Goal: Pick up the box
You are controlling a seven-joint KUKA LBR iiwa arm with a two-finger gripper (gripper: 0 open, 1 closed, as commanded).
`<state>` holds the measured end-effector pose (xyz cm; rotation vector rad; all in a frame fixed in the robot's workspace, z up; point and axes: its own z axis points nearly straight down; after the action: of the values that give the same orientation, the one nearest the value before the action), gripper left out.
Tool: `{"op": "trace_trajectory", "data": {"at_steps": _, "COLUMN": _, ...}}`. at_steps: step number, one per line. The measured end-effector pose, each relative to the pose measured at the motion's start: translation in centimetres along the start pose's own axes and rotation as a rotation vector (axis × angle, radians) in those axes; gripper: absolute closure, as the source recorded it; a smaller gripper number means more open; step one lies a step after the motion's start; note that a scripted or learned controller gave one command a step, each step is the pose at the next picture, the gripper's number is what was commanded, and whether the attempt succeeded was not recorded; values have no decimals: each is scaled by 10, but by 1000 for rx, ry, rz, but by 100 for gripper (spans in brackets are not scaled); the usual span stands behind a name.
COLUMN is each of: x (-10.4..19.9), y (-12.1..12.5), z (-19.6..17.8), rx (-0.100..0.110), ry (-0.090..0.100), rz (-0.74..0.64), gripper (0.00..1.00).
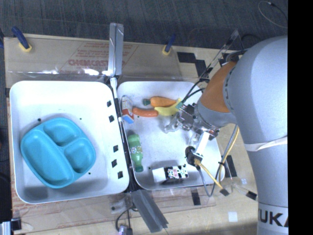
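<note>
The box is small and white with black markings. It lies flat near the front wall of the right bin. My gripper hangs over the middle of that bin, well behind the box and apart from it. It sits just in front of the yellow banana. The grey arm with its orange band comes in from the right.
A green bottle lies along the right bin's left wall, left of the box. An orange carrot and a sausage lie at the back. A blue divided plate sits in the left bin. Cables hang beside the wrist.
</note>
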<state>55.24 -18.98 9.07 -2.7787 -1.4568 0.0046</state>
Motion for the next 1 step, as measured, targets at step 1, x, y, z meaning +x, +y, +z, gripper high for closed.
{"op": "trace_trajectory", "data": {"at_steps": 1, "x": 96, "y": -9, "z": -1, "rx": 0, "ry": 1, "rz": -18, "gripper": 0}}
